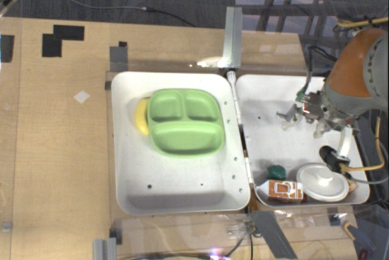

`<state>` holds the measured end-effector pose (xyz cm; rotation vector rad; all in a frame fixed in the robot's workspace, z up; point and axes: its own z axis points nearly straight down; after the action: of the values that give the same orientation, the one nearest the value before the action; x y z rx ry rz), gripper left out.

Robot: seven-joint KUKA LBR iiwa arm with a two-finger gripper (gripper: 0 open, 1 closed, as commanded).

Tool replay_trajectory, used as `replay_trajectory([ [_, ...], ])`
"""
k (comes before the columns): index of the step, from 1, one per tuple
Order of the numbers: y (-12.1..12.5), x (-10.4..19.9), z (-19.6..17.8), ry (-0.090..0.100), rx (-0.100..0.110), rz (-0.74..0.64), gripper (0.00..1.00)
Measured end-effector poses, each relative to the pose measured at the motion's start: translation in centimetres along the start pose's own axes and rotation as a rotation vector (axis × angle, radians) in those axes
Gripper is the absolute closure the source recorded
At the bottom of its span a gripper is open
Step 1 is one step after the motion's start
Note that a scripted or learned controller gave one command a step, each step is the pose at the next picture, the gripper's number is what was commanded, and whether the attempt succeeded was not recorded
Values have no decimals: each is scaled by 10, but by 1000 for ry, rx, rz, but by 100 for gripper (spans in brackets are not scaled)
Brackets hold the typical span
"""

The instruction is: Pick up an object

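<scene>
My gripper (306, 112) hangs over the right bin (267, 131), toward its back right part, below the arm's orange band (352, 67). Along that bin's front edge lie a white bowl-shaped dish (325, 182), a small orange and brown carton (285, 191) and a little dark green object (277, 171). These three rest well in front of the gripper and apart from it. In the left bin (176, 192) a green divided plate (184, 121) lies flat, with a yellow object (141, 116) partly hidden under its left edge.
A metal post (233, 37) stands at the back between the two bins. Black cables (337, 158) hang from the arm near the white dish. Bare bin floor lies between the gripper and the carton, and in front of the green plate.
</scene>
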<state>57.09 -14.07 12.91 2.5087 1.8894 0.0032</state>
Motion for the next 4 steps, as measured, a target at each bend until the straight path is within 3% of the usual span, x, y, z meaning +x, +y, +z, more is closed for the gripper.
replay_trajectory([
  [1, -2, -43, -140, -2, -5, -242, 0],
  [2, -58, -49, -31, -1, 0, -77, 0],
  [3, -11, -32, -119, -2, -5, -467, 0],
  [4, -28, 9, 18, 0, 0, -382, 0],
])
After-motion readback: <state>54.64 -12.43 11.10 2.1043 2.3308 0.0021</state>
